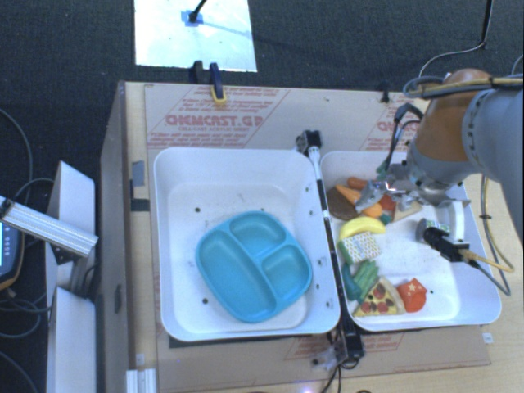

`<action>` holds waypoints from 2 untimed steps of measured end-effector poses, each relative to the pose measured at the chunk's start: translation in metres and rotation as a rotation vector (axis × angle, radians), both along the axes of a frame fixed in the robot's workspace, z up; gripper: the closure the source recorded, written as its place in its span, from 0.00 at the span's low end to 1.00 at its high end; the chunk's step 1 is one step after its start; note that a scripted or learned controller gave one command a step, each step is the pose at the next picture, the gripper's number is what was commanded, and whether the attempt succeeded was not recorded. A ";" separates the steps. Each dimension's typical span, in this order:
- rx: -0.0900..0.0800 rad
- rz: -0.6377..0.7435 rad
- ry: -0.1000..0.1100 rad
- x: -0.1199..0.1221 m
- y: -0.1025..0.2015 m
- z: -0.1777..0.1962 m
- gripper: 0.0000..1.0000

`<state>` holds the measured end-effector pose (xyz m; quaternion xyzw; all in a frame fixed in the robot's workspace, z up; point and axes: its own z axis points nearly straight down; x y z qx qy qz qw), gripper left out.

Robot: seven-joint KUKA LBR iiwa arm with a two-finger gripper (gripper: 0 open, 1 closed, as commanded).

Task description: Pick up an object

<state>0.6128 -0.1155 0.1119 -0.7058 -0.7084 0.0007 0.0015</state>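
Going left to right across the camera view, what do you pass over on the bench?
Left bin → blue plate → right bin, where you meet banana → pizza slice → red piece → arm's wrist.

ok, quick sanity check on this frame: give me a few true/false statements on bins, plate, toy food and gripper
1. The blue divided plate lies in the left bin. True.
2. The banana sits on the blue plate. False: it lies in the right bin.
3. The gripper is over the right bin's far end. True.
4. The pizza slice lies at the right bin's far edge. False: it is near the front edge, beside a red piece.
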 end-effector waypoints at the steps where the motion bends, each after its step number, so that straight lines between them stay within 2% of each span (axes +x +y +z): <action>1: 0.002 -0.007 0.015 0.053 0.008 -0.025 0.00; 2: -0.002 -0.002 -0.007 0.057 -0.001 -0.002 0.00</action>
